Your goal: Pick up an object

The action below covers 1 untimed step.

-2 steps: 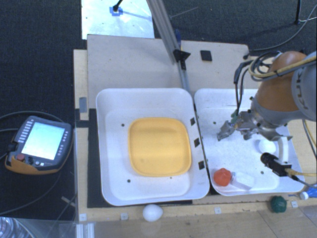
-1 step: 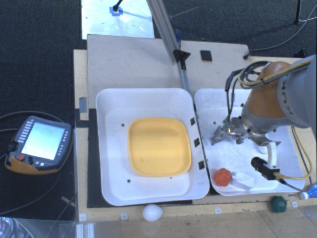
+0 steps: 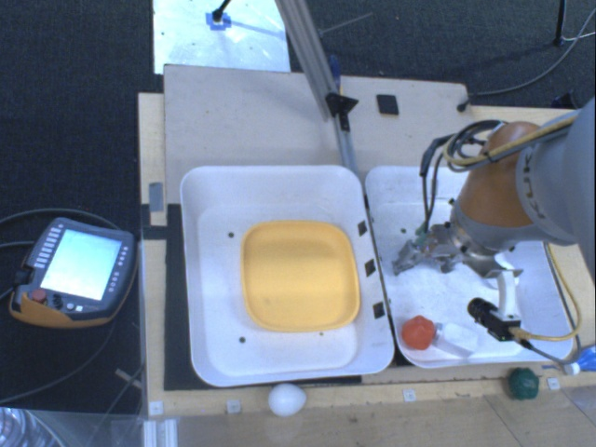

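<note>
Grey arm (image 3: pixel 549 180) w/ orange band (image 3: pixel 494 180) closest to lens, reaching in from view's right and bent down over right bin (image 3: pixel 391 189). Gripper (image 3: pixel 410 255) low in that bin's middle, tip aimed toward the divider side, near bin floor. Jaws: can't tell whether released or clenched, being small, metallic and blurred against white. Nothing visibly pinched btwn them, so no grasp confirmed.

Candidate objs: red ball (image 3: pixel 419 332) in right bin's near corner, w/ pale clear-ish piece (image 3: pixel 454 342) touching or just beside it; can't say which. Both resting on bin floor, apart from gripper and nearer the camera than it. Yellow tray (image 3: pixel 301 275) flat in middle of left bin (image 3: pixel 200 250), well apart from gripper. White egg-shaped obj (image 3: pixel 287 399) and green ball (image 3: pixel 523 384) outside the bins, along front edge of bench (image 3: pixel 233 101); prob. out of play.

Progress, as judged: early.
- Approach into bin: seemingly done.
- Pick: not done.
- Lift: not done, nothing raised off bin floor.

Left to do: line up over an obj (red ball the closest target, seemingly), descend, close, lift clear.

Risks: rolling of round ball on a nudge; cramped approach by corner wall. Equally possible: a try on bare bin floor, i.e. a miss. Not decidable from this view.
</note>
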Each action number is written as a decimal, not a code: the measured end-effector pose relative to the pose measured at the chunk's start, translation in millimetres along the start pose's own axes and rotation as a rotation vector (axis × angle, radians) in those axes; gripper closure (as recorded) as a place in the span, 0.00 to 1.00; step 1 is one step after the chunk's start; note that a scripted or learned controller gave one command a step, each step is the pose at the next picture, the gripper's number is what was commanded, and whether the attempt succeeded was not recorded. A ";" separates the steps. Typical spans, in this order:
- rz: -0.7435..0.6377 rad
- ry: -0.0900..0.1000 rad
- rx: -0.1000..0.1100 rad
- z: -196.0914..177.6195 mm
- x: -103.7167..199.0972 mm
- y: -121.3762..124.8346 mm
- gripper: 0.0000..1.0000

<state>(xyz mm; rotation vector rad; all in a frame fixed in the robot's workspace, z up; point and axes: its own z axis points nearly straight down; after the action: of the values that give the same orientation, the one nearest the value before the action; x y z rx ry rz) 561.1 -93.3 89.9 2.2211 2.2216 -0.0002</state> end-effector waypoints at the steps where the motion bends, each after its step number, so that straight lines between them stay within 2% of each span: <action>1: 0.000 0.000 -0.002 -11.0 -0.2 0.6 1.00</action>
<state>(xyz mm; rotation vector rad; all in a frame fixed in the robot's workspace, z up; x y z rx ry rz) 561.6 -93.5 100.9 2.2207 2.2204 0.0018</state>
